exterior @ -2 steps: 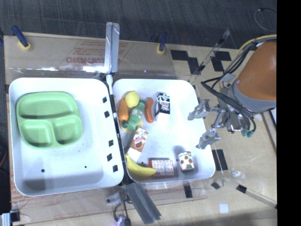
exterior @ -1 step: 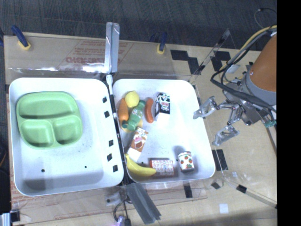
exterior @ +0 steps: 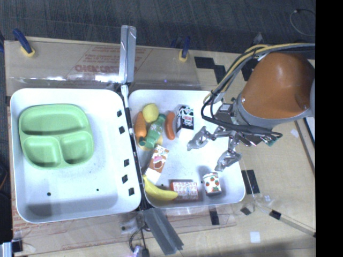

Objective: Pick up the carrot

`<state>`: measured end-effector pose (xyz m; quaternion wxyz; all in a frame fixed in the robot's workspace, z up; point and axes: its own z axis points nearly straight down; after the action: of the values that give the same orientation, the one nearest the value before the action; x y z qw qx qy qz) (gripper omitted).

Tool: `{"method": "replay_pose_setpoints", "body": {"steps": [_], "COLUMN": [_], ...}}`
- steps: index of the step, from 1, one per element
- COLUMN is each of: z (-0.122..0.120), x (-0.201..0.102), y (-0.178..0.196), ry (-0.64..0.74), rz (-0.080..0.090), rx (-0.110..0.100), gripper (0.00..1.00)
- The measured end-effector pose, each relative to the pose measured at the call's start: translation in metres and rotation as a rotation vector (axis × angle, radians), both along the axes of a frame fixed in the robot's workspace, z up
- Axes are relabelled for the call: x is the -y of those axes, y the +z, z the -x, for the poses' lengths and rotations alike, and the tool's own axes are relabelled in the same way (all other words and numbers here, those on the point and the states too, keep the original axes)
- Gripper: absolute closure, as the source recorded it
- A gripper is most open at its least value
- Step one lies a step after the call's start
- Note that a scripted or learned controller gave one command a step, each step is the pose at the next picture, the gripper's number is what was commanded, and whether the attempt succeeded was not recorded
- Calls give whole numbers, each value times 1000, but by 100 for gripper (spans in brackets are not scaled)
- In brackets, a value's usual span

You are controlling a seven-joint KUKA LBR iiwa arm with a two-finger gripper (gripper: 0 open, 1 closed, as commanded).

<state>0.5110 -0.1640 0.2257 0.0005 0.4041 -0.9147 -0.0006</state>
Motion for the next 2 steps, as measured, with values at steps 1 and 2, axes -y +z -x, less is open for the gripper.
{"method": "replay_pose_setpoints", "body": {"steps": [1,2], "z": [0,-15], "x": [0,-40], "y": [0,-51], "ry": [0,85], "rz": [0,-1], "rx": [0,0], "gripper": [0,0]}}
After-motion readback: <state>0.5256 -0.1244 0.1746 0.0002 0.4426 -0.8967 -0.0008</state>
